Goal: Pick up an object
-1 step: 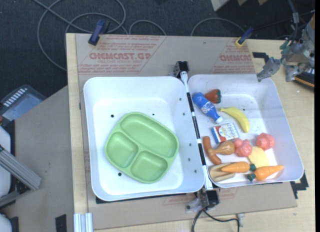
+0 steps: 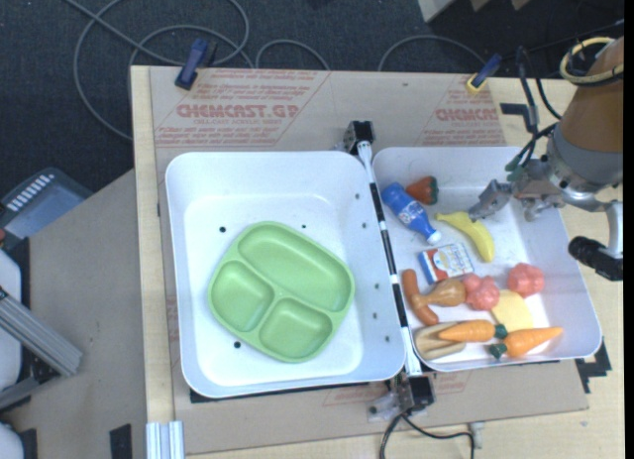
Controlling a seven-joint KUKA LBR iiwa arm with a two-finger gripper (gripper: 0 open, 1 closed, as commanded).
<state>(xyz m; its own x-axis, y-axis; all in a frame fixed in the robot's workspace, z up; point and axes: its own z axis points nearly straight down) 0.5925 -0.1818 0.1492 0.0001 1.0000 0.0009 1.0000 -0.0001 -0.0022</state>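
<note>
Tool (image 2: 513,198) hangs over right bin (image 2: 586,300), far side, fingers spread, nothing betw. them. Nearest pick: banana (image 2: 471,231), just beside tool, near blue bottle (image 2: 408,208). Best approach, I'd judge: centre over banana's mid, straddle its narrow width, drop straight, then close.

You have two bins side by side. The left bin (image 2: 188,189) holds a tray (image 2: 281,290) with three sections. The right bin (image 2: 580,293) holds the toy food: a bottle (image 2: 409,210) at the back, a banana (image 2: 472,233) to its right, and two carrots (image 2: 500,336) in front (near the front wall). The gripper (image 2: 513,198) hangs over the bin's back right part.
</note>
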